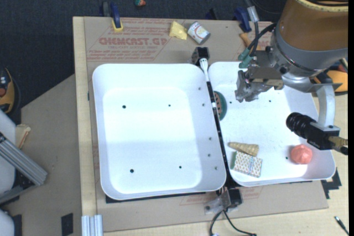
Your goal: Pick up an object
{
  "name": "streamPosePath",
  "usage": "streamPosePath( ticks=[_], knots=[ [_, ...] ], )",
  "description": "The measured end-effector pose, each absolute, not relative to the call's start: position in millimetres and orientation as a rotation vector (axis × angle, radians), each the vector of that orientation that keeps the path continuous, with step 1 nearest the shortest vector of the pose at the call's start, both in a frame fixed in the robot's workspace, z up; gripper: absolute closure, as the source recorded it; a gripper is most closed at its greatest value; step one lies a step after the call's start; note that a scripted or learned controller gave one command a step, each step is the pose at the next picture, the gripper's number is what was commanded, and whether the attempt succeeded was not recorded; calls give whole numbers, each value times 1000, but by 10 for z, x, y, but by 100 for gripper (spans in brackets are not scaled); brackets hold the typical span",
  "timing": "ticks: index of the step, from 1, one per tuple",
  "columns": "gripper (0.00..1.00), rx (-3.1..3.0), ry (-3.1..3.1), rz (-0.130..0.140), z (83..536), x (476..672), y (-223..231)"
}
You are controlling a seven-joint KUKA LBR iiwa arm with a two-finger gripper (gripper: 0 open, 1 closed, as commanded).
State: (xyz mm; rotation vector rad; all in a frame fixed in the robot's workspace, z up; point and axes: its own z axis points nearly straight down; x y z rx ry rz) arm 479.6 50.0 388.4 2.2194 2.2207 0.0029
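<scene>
**Jaws poised over the right bin, nothing picked yet**

The jaws (pixel 247 92) hang over the upper part of the right bin (pixel 276 119); whether they are released or clenched I cannot tell, since the wrist body covers them from above, and nothing shows between them. Below the jaws, toward the near rim, lie 3 candidates: a cone-shaped piece (pixel 245 147) with its long axis running left to right, tip pointing left; a small patterned packet (pixel 246 164) touching it on the near side; and a pink ball (pixel 301 155) off to the lower right, well apart from both. A dark round object (pixel 220 106) sits just left of the jaws against the bin wall, partly hidden, so its shape is unclear. The cone looks like the nearest clear target
</scene>
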Motion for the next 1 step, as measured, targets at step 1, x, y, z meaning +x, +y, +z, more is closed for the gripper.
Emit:
streamPosePath(
  ticks=[1],
  knots=[
    [100,2214,2223,11,4470,4798,767]
  ],
)
